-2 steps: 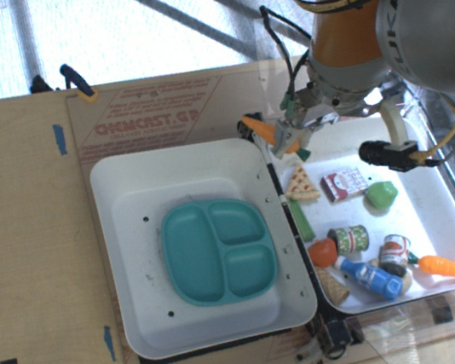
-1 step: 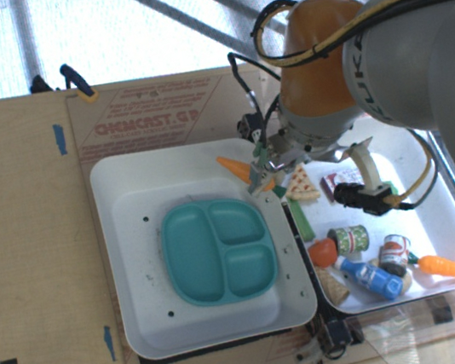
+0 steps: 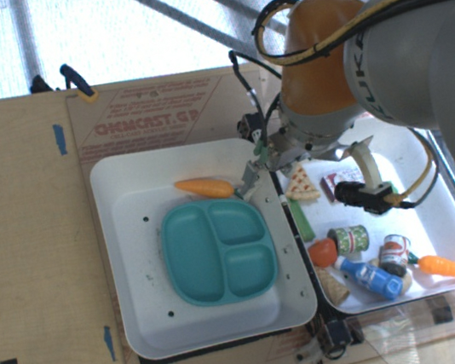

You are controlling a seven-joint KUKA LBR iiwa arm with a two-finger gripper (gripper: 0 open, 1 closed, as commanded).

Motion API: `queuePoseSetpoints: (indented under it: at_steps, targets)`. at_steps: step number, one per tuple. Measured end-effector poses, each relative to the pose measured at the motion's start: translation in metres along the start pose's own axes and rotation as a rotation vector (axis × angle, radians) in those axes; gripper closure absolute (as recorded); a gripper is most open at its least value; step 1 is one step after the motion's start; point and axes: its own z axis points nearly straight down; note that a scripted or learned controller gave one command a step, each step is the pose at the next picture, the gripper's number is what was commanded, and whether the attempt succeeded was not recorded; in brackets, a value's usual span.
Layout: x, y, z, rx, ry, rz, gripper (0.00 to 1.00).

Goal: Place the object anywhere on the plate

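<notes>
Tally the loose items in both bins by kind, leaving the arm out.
Carrots: 2
Cans: 2
Divided teal plate: 1
Blue bottle: 1
Pizza slice: 1
Tomato: 1
Green stick: 1
Total: 9; other small pieces are too unclear to name.

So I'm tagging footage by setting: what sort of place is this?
Probably a robot lab test bench: a grey arm reaches over two white bins, with toy food like a carrot beside a teal plate, on cardboard.

Overhead, slanted — both bins [image 3: 129, 262]
</notes>
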Motion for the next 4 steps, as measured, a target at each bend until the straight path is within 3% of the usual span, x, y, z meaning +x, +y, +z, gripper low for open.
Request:
queuePoseSetpoints:
  at_steps: [1, 2, 3, 4]
  targets:
    - [0.000, 0.002, -0.011, -0.004, -0.001, -0.002, 1.00]
    - [0.103, -0.035, -0.003, 0.002, 0.005, -0.033, 1.00]
    - [0.171, -0.059, -0.033, -0.002, 0.002, -0.026, 1.00]
    - [0.189, -0.063, -0.005, 0.008, -0.002, 0.467, 1.00]
